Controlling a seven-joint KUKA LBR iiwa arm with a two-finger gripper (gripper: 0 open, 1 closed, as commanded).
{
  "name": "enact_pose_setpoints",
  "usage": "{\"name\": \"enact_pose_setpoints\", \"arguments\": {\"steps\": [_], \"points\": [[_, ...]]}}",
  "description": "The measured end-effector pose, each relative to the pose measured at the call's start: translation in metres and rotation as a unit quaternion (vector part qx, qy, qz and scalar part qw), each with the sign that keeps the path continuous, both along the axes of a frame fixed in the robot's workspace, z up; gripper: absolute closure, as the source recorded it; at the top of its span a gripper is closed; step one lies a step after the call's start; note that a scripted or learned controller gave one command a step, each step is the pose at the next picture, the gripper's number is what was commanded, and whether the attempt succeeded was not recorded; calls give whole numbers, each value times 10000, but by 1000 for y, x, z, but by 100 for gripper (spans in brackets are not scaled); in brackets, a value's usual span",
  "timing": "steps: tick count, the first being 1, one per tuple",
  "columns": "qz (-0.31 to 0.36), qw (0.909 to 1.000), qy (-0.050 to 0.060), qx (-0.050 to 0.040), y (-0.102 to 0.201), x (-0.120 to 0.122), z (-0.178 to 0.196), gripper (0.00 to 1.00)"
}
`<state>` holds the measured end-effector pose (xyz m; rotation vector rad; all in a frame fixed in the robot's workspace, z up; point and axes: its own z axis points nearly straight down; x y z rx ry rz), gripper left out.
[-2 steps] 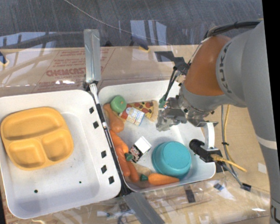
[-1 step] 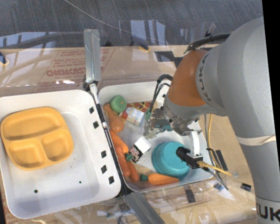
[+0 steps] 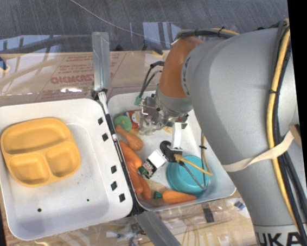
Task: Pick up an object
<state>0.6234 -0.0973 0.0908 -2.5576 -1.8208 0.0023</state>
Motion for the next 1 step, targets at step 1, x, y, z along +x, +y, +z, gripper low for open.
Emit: {"name": "enact_pose_setpoints", "arguments": {"steps": [1], "points": [[-1678,9858,-17,3,56,2,103,100]]}}
